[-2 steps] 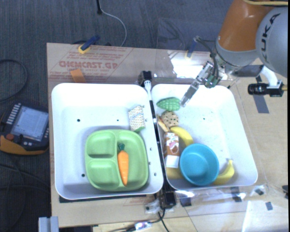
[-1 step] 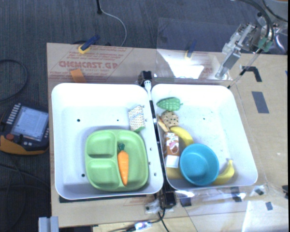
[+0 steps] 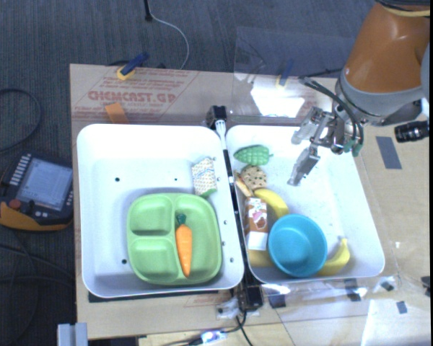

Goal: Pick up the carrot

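An orange carrot (image 3: 183, 248) with a green top lies lengthwise in the right-hand compartment of a green divided plate (image 3: 150, 245), which sits in the left bin (image 3: 105, 157). My gripper (image 3: 303, 154) hangs over the back of the right bin (image 3: 355, 215), well to the right of the carrot and beyond it. Its fingers (image 3: 301, 170) are spread apart, open, with nothing between them.
The right bin holds a green leafy toy (image 3: 252, 153), a cookie (image 3: 252, 177), a banana (image 3: 273, 202), a brown packet (image 3: 255, 215), a blue bowl (image 3: 296, 245) and a second banana (image 3: 338, 256). A small wrapped packet (image 3: 203, 176) lies behind the plate. A handheld pendant (image 3: 36, 192) rests off the bench's left.
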{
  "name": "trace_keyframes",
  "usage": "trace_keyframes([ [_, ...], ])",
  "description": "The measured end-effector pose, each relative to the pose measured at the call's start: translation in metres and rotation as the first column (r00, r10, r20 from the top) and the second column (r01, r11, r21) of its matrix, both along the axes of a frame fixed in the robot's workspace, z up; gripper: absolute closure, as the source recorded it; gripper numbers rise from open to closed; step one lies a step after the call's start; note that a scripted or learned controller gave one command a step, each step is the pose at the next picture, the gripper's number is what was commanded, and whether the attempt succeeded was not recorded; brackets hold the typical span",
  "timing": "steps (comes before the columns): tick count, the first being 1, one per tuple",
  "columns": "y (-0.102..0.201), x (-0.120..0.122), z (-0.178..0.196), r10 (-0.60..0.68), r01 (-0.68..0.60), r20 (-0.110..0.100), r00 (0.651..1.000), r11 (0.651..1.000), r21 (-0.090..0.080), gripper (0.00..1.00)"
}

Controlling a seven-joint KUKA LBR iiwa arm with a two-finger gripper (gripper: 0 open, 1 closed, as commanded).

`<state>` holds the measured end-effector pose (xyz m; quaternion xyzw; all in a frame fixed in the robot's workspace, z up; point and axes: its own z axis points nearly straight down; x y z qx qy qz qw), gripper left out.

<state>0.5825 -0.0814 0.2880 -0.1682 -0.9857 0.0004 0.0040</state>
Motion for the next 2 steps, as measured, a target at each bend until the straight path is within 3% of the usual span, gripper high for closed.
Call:
trace_keyframes([
  [1,-0.032,0.043,0.074,0.505,-0.505,0.016,0.863,0.863,-0.006,0.00],
  [2,-0.001,-0.029,-0.061,0.503,-0.503,0.002,0.864,0.864,0.008,0.00],
])
